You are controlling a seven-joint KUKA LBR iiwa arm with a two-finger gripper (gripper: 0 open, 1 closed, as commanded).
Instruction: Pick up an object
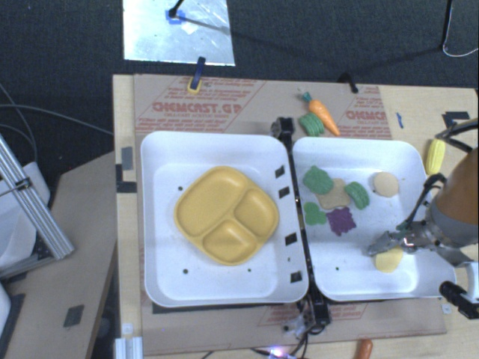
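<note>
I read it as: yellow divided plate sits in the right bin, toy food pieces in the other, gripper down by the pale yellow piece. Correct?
Not quite. The camera view shows the yellow divided plate in the left bin, not the right one. The toy food pieces lie in the right bin, and the gripper is down by the pale yellow piece.

Dark carpet (60,43), shiny metal sheet (178,21)

Toy foods (334,197) crowd the right bin's (352,286) upper half; its lower-left floor lies open.

yellow divided plate (226,214), white bins (161,155), purple toy (341,220), orange carrot (323,114)
</note>
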